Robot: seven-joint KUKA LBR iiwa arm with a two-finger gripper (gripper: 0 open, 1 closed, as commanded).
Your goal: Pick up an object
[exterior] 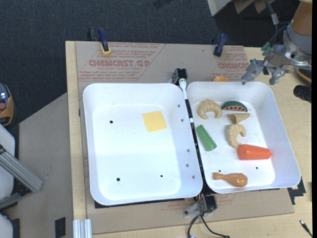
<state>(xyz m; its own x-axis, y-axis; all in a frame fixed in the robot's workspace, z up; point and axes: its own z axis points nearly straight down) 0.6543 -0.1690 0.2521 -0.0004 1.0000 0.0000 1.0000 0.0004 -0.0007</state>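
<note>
Dark carpet (59,14) all round, with a pale wooden bench (79,182) in the middle, topped by a brown board (133,58) printed in red and pinned by two blue clamps (104,38) along the far edge. Two shallow white bins side by side on it, touching along a hinge-like seam.

Left bin (99,172): a flat yellow square (154,121) lying alone, right of centre and toward the far side.

Right bin (282,148): a tan croissant (210,108) near the far left corner; just beside it to the right, a watermelon slice (235,105) with a small tan wedge (239,117) touching its near edge. Below those, a pale curled shrimp-like piece (236,134). A green stick (205,137) lying slantwise close to the seam. An orange carrot (254,152) just beneath the curled piece, and a drumstick (231,178) near the front wall, apart from the rest.

Arm at upper right, gripper (257,72) hovering over the far rim of the right bin, well apart from every object. Fingers spread, nothing between them. A small orange item (221,78) peeking out behind the far rim, too hidden to identify.
</note>
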